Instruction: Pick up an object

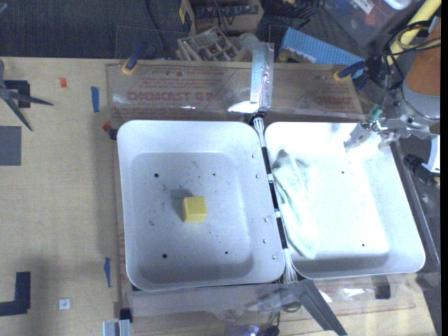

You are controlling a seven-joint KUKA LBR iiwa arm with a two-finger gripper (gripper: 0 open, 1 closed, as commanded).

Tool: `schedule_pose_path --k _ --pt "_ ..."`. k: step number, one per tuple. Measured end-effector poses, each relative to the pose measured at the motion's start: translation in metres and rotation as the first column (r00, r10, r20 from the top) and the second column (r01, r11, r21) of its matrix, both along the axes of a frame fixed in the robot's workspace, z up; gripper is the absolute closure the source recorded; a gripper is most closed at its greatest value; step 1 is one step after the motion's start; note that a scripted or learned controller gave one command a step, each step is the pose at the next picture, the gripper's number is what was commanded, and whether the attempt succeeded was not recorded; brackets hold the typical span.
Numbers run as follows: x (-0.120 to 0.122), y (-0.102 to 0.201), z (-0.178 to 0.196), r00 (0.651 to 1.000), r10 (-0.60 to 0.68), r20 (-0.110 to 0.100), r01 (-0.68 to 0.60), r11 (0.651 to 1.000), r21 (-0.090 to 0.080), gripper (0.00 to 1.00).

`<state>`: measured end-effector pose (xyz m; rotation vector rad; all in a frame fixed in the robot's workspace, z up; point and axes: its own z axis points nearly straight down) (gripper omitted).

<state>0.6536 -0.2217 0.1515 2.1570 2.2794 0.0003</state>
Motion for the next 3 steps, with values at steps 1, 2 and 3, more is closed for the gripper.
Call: schedule_pose_path --k 1,2,3 --pt "0.0 0.0 0.0 1.0 0.0 0.0 0.0 1.0 0.0 0.0" --pt "-0.021 -0.003 -0.004 0.972 -0.235 -0.004 0.235 0.972 0.002 0.0" --pt "-0.013 0.024 -0.021 0.996 0.085 -0.002 -0.085 0.996 0.002 0.0"
